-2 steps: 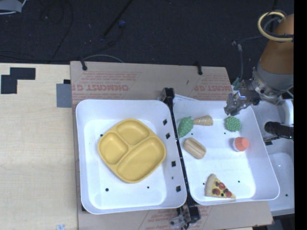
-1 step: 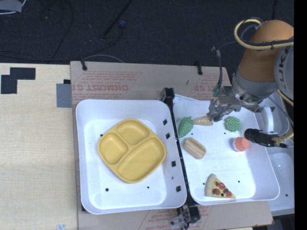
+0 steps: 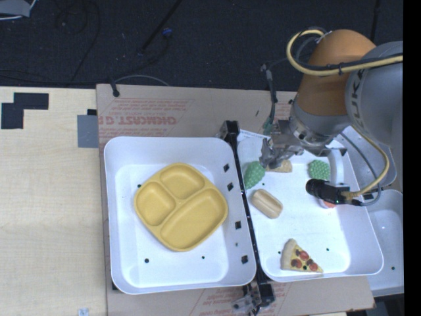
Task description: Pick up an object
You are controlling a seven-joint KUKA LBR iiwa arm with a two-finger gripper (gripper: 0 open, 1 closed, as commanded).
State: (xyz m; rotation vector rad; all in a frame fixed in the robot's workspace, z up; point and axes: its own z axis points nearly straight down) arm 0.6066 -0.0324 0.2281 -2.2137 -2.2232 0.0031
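While the arm is reached in from the right over the right-hand bin (image 3: 368, 255), the gripper (image 3: 271, 158) is seen low over that bin's far left corner, close beside the black divider (image 3: 238, 183) between the two bins; its opening cannot be told, since the wrist hides much of it; nothing is seen held by it. Just below and slightly to the left of the gripper a green leafy toy (image 3: 253, 174) is found, touching or nearly touching it, and this is judged to be the thing being tried for, because the tool is set almost on top of it; just to the right of the gripper a small tan piece (image 3: 284, 167) is partly covered. Nearer the camera from the gripper a bread roll (image 3: 266, 203) lies loose on the floor of the bin; a second green toy (image 3: 320, 169) is placed to the right, under the wrist; a pizza slice (image 3: 300, 257) lies well apart, toward the near edge. Far to the left of the gripper, in the left-hand bin (image 3: 125, 176), a yellow divided plate (image 3: 181, 206) is left lying flat, seemingly as somewhere picked items could be put.
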